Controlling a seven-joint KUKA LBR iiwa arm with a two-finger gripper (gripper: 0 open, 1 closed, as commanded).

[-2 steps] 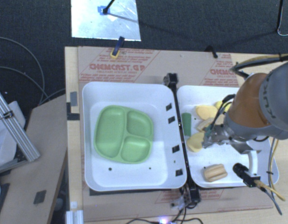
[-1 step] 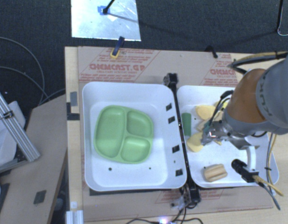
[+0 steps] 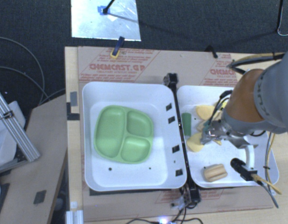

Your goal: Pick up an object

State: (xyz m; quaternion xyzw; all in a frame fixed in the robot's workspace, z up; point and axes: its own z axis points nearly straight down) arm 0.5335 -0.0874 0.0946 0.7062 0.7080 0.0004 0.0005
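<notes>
Yellow pieces (image 3: 196,143) lie in the right bin (image 3: 200,91), by its left wall, and the gripper (image 3: 210,135) is right down over them, touching or nearly so. Whether it grips anything, can't tell from up here. Green stick (image 3: 186,122) sits upright along the same wall, just beside. Tan roll (image 3: 214,172) rests near the front edge, apart. Over in the left bin (image 3: 90,171), a green divided plate (image 3: 123,134) lies flat
</notes>
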